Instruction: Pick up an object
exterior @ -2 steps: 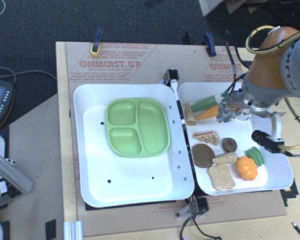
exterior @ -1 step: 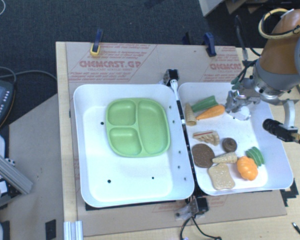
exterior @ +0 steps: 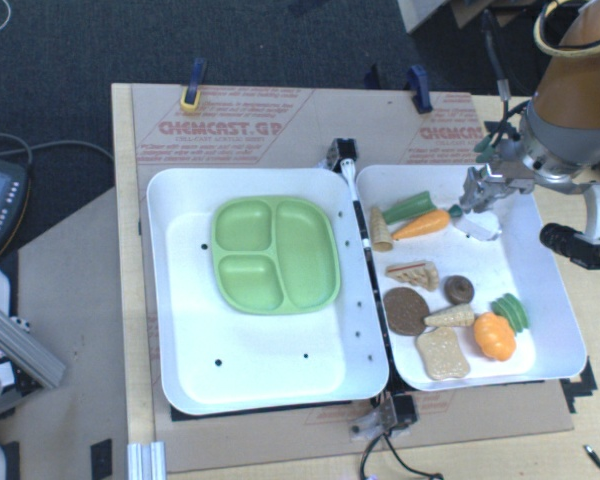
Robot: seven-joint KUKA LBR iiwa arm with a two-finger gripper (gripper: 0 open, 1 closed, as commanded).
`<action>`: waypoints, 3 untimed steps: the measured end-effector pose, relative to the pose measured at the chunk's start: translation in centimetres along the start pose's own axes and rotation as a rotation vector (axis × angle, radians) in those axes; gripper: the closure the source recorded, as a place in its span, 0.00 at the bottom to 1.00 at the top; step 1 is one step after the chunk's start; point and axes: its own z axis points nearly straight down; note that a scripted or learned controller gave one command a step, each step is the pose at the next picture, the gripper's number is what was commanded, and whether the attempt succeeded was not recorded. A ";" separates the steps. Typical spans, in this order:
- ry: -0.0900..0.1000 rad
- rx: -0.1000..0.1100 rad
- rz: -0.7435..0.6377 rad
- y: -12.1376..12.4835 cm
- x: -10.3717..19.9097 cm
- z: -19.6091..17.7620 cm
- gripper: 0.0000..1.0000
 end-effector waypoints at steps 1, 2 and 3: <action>0.004 0.010 -0.002 -3.7 3.9 0.0 1.00; 0.004 0.011 -0.003 -5.9 8.9 1.0 1.00; 0.005 0.010 -0.004 -8.3 12.8 -0.1 1.00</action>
